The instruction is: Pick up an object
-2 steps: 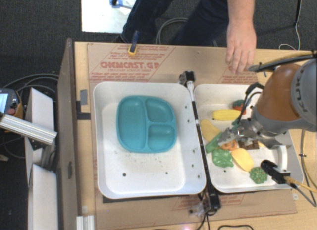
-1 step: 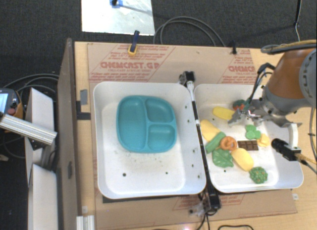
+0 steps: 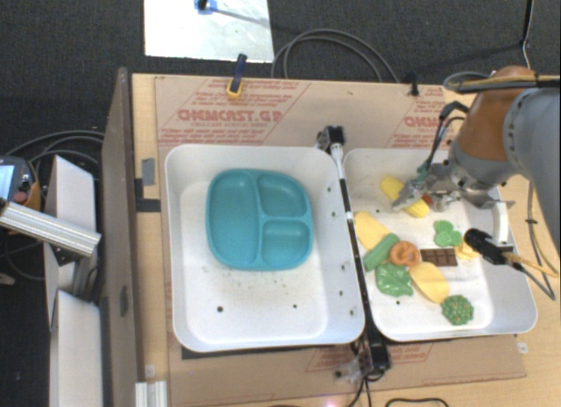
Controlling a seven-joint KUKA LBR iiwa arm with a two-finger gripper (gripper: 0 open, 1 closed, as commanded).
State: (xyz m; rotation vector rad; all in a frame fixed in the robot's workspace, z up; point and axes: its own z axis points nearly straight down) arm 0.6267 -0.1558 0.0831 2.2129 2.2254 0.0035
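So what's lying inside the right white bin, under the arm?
The right white bin holds toy food: yellow pieces, an orange ring, a brown bar and green pieces. The hand covers part of one yellow piece.

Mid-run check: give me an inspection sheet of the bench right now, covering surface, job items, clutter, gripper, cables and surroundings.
Surface: two white bins side by side, left bin and right bin, on a cardboard sheet.
Job's things: toy foods piled in the right bin, among them a broccoli floret, a donut and a yellow piece.
Clutter: teal divided tray in the left bin.
Grippers: gripper low over the right bin's far side; jaws' state unclear.
Cables: grey loop behind the bench.
Surroundings: dark floor, white sheet.
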